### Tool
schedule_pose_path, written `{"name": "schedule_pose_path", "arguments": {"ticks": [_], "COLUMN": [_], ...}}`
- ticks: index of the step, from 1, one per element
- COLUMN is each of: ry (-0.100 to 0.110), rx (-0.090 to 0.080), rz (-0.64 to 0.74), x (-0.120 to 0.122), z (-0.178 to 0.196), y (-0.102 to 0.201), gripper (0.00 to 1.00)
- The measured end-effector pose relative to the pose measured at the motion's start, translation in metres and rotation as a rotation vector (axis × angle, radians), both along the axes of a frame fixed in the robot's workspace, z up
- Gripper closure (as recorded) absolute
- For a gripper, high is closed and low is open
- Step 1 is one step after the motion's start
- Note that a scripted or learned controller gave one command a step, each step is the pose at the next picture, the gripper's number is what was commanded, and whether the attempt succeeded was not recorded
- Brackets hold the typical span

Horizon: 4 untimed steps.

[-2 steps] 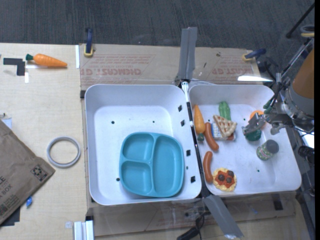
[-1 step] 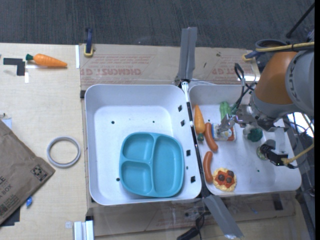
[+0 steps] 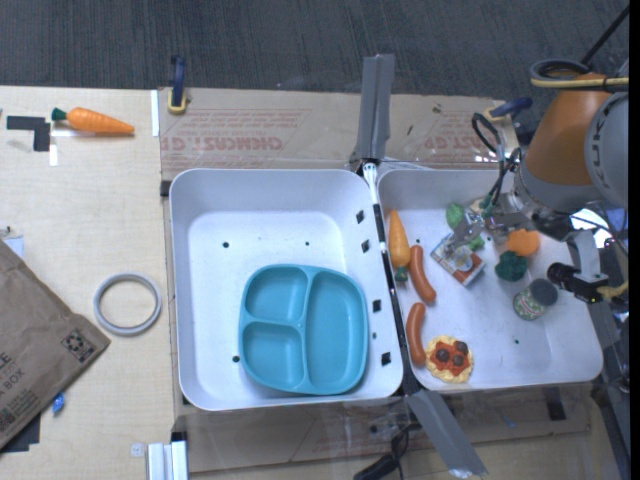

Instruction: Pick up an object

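Pizza toy (image 3: pixel 450 358) is sitting closest to me, at 6 o'clock in the right bin (image 3: pixel 560 373), near the front wall. Just at its 10 o'clock a red sausage (image 3: pixel 415 333) is lying along the divider edge. A second sausage (image 3: pixel 422 273) is lying above it, and an orange carrot-shaped piece (image 3: pixel 398 238) is leaning by the divider at 9 o'clock.

Gripper (image 3: pixel 468 236) is hanging over the middle of the right bin, right above a clear packet (image 3: pixel 460 260). I'm not seeing the packet gripped, and I cannot tell whether the gripper is parted or closed.

Tight area around it: a green piece (image 3: pixel 456 214) is sitting at the gripper's 11 o'clock. An orange piece (image 3: pixel 522 241) and a dark green piece (image 3: pixel 513 266) are crowding its 3 to 4 o'clock. A grey round jar (image 3: pixel 535 300) is sitting further toward 4 o'clock.

Open floor is showing at 5 o'clock in this bin, between the pizza toy and the right wall.

Left bin (image 3: pixel 200 218) is carrying a teal divided plate (image 3: pixel 303 330) toward its front, leaving bare floor from 9 through 12 o'clock.
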State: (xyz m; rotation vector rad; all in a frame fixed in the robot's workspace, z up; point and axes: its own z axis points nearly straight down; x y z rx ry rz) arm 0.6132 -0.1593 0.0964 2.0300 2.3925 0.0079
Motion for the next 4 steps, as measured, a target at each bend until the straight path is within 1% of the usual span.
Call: {"name": "schedule_pose_path", "arguments": {"ticks": [1, 2, 3, 4], "ry": [0.005, -0.003, -0.003, 0.006], "rx": [-0.003, -0.004, -0.004, -0.001], "rz": [0.009, -0.009, 0.064, 0.018], "x": [-0.009, 0.005, -0.036, -0.066], "z": [0.078, 0.000, 0.000, -0.004], "y": [-0.010, -0.025, -0.004, -0.049], "gripper": [0.00, 0.00, 0.00, 0.00]}}
